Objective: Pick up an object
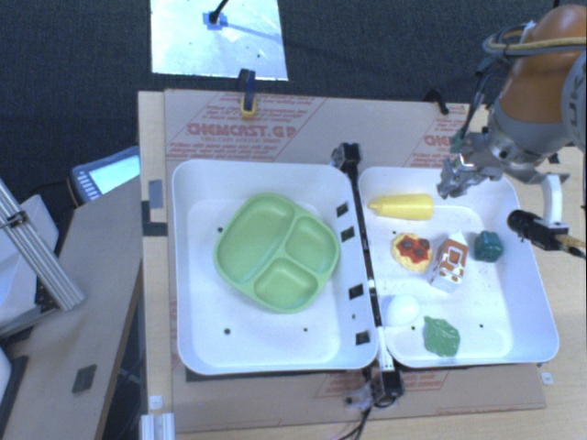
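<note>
Dark carpet surrounds a bench topped with cardboard, on which two shallow white bins sit side by side; the left bin holds a green divided plate, the right bin a scatter of toy food. At the right bin's far edge lies a yellow corn-shaped toy; nearer the middle sit a small pizza slice, a white and orange carton and a teal lump; toward the near edge rest a white egg and a green leafy piece.

Over the bin's far right corner hangs the gripper, just beside the yellow toy's right end; whether its fingers are apart or together I cannot tell, and nothing is seen between them.

That yellow toy looks the nearest candidate; it is probably light, stiff plastic with a smooth, rounded skin that may roll or slip; pinching across its narrow middle, square to its length, seems safest.
</note>
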### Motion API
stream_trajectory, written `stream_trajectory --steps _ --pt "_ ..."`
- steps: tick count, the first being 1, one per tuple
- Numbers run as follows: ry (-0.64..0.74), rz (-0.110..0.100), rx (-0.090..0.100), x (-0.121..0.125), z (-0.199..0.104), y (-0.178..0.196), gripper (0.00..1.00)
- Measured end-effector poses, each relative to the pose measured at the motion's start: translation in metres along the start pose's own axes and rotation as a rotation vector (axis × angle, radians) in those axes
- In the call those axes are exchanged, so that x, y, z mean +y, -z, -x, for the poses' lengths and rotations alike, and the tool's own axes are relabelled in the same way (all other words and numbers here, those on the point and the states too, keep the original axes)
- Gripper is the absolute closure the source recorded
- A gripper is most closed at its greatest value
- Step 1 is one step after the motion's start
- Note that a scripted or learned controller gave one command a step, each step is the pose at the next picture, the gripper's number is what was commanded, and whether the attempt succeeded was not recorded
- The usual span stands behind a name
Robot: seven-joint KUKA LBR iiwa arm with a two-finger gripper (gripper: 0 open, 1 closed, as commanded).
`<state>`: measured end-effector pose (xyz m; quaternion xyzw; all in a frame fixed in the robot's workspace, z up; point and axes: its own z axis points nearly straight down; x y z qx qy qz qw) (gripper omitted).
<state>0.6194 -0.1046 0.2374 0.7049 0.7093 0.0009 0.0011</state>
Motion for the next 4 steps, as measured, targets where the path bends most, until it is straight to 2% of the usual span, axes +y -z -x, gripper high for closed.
stream_trajectory --steps 1,2,3,4 --pt "0.002 -0.004 0.001 -0.019 -0.047 -0.012 1.0" --pt "0.002 -0.003 0.002 -0.028 -0.093 -0.016 1.0" --pt "0.003 -0.003 0.002 -0.049 -0.138 -0.006 1.0" --pt "0.004 -0.003 0.003 -0.06 -0.195 -0.004 1.0"
